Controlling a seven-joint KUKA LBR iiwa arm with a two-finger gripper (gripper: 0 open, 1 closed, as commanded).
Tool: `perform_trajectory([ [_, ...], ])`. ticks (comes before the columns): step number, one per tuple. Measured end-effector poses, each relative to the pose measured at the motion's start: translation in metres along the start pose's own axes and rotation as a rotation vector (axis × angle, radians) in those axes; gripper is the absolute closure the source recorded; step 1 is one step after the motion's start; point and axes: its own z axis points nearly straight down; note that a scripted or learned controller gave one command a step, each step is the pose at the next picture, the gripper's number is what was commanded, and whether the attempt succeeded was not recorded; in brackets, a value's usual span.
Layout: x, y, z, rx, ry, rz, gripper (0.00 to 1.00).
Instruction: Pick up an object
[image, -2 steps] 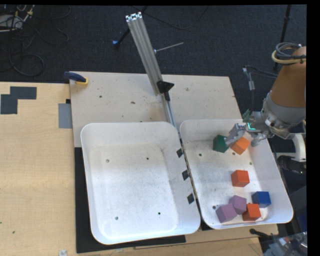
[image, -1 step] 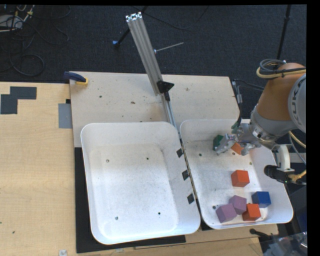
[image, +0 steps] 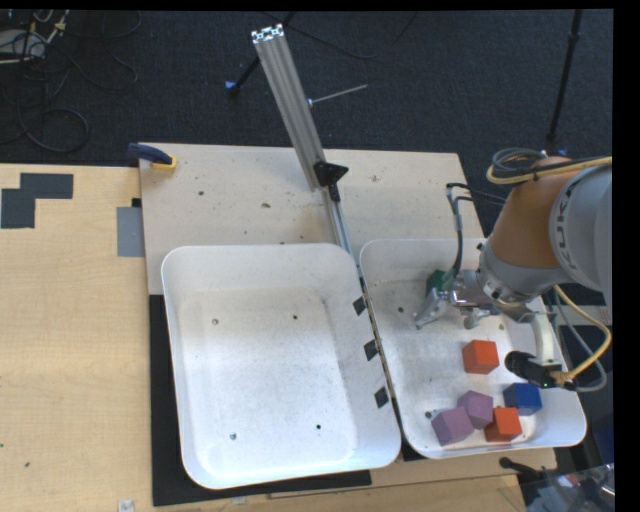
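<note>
My gripper (image: 446, 316) hangs low in the right bin (image: 400, 262), near its back middle, open, with nothing between its fingers. A small green object (image: 438, 281) lies just behind it on the left, close to the wrist. An orange cube (image: 481, 356) sits a little in front of the gripper and to its right. Nearer the front right corner lie a blue cube (image: 522, 397), a second orange cube (image: 504, 424) and two purple blocks (image: 478, 407) (image: 452, 426), packed close together.
The left bin (image: 180, 300) adjoins the right one along a shared rim with black clips (image: 370, 349). A slanted metal rail (image: 295, 110) rises behind the bins. Cables loop near the arm at the right.
</note>
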Motion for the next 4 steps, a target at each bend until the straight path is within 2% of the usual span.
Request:
perform_trajectory([
  [1, 0.000, 0.000, 0.015, -0.007, -0.002, 0.001, 0.00],
  [2, -0.001, 0.000, 0.004, -0.007, -0.001, 0.007, 1.00],
  [3, -0.011, 0.000, -0.055, -0.013, -0.004, 0.006, 1.00],
  [4, -0.008, 0.004, -0.099, -0.011, -0.003, -0.002, 1.00],
])
